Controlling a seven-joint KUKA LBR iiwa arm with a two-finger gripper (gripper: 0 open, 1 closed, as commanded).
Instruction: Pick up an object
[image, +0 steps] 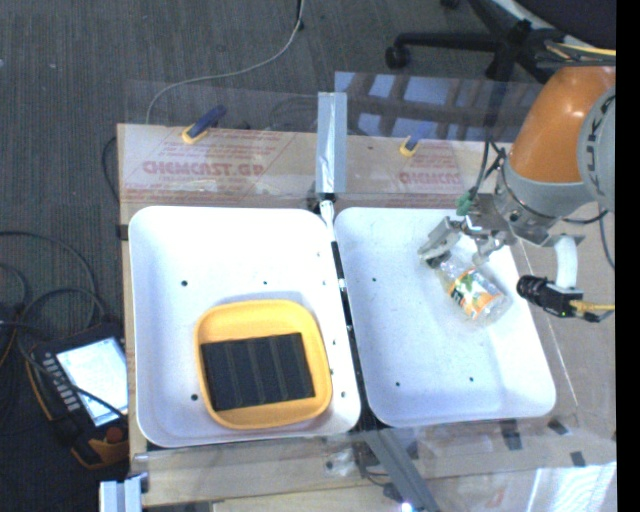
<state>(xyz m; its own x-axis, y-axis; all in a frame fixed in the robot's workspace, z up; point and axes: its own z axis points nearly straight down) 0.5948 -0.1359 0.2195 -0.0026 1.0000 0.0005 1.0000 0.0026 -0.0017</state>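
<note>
Position: my gripper (458, 238) sits over the far right part of the right bin (400, 400), reaching in from the right. The metal finger assembly points toward the left and slightly near.

Object: a small clear plastic packet (473, 292) with orange and green contents lies on the floor of the right bin, close to its right wall. Its long axis appears to run diagonally, from far-left to near-right.

Governing relation: the packet lies just near and slightly right of my fingertips, directly beside them. Its far end looks to touch or sit under the finger assembly, but the clear film makes the edge hard to fix.

Finger state: I cannot tell whether my fingers are spread or closed; the tips merge with the crinkled film from this angle. I see nothing clearly between them, so I record no hold.

Other contents: a yellow tray with a dark slatted insert (262, 364) lies in the left bin (170, 240), well apart from me and not the nearer candidate.

Assessment: the packet is the obvious target. The coming move likely needs a short shift toward the near side, with the fingers set across the diagonal.
</note>
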